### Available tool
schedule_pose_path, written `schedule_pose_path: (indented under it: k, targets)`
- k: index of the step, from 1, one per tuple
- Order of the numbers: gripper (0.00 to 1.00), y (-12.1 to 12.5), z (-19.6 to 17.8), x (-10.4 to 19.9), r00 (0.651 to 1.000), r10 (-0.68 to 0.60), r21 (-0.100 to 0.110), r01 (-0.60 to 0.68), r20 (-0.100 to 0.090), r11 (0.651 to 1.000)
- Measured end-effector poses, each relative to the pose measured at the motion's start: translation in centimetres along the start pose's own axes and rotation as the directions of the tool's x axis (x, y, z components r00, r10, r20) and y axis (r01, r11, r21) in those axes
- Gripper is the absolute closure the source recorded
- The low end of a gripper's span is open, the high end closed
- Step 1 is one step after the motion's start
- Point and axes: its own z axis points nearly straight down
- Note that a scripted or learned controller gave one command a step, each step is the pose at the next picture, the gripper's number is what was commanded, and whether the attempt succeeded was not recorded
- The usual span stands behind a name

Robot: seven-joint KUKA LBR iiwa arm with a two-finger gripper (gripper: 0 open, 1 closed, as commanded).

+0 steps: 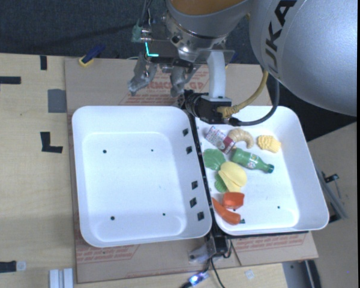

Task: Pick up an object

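My gripper (pixel 158 84) hangs high over the cardboard just beyond the far rim of the left bin (pixel 87 161). It is open, its two grey fingers (pixel 138 83) spread apart with nothing between them. The objects lie in the left half of the right bin (pixel 300 185): a green bottle (pixel 251 159), a yellow corn piece (pixel 268 143), a tan croissant-like piece (pixel 240 137), a small striped packet (pixel 215 137), a green vegetable (pixel 213 159), a yellow fruit (pixel 233 176), a red-orange piece (pixel 233 200) and an orange carrot (pixel 224 212).
A black divider with clips (pixel 195 167) runs between the two bins. A yellow-tipped cable (pixel 252 104) loops from the wrist over the right bin's far edge. The arm's big grey body (pixel 312 35) looms over the upper right. Black tape marks (pixel 48 141) dot the bench at left.
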Motion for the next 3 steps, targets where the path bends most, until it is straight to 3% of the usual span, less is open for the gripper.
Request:
schedule_pose_path:
  k: [1, 2, 3]
  targets:
    - [1.00, 0.0, -1.0, 0.0, 1.000, -0.001, 0.000, 0.001, 0.002, 1.000]
    - [1.00, 3.6, 22.7, 3.3, 1.000, 0.001, 0.012, -0.001, 0.003, 1.000]
    - [1.00, -3.3, 10.7, 3.4, 1.000, -0.002, -0.004, 0.002, -0.006, 1.000]
